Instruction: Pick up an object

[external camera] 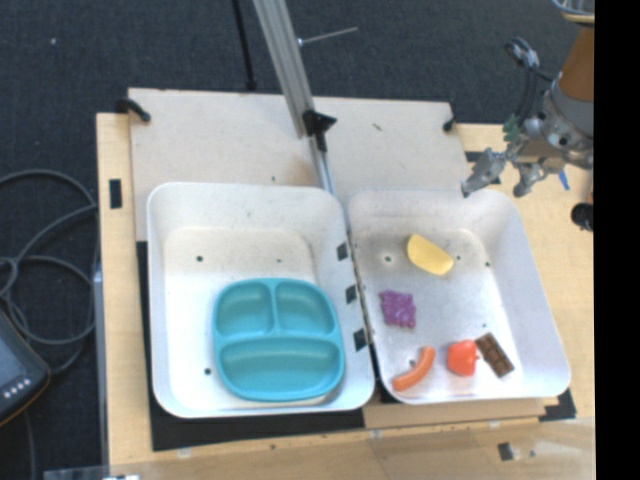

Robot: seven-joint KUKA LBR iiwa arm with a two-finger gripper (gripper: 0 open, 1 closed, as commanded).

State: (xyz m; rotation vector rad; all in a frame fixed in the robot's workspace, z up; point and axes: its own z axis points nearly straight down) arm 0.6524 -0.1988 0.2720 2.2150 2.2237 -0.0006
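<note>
Currently the hand (503, 171) hangs open and empty just beyond the right bin's (535, 278) far rim, nearest the yellow piece (429, 255) inside; risk: a descent from here clips the rim, missing it.

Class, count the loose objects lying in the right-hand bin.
5: yellow piece near the back, purple lump mid-left, orange carrot front-left, red-orange ball and brown block front-right.
</note>
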